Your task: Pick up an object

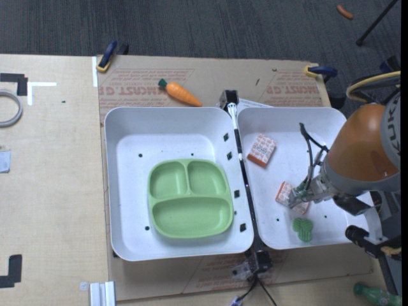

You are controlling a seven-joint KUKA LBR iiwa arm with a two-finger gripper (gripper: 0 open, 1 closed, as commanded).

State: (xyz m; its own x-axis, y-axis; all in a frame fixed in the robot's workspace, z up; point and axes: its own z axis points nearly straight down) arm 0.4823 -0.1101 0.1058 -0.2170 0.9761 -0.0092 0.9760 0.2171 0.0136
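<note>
Packet (284, 192): small red-and-white item, right bin (280, 238), 6 o'clock of a like carton (261, 150). Hand (299, 197) low at its 3 o'clock edge; opening and hold cannot be told. Judged light, thin, crushable; grip across narrow sides. Green toy (303, 229) at 5 o'clock.

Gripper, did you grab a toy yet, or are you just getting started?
Not yet, as far as the view shows. Done: the gripper has reached into the right bin, right at a small packet. In hand: nothing clearly seen. Left: lifting it, or the green toy nearby.
</note>
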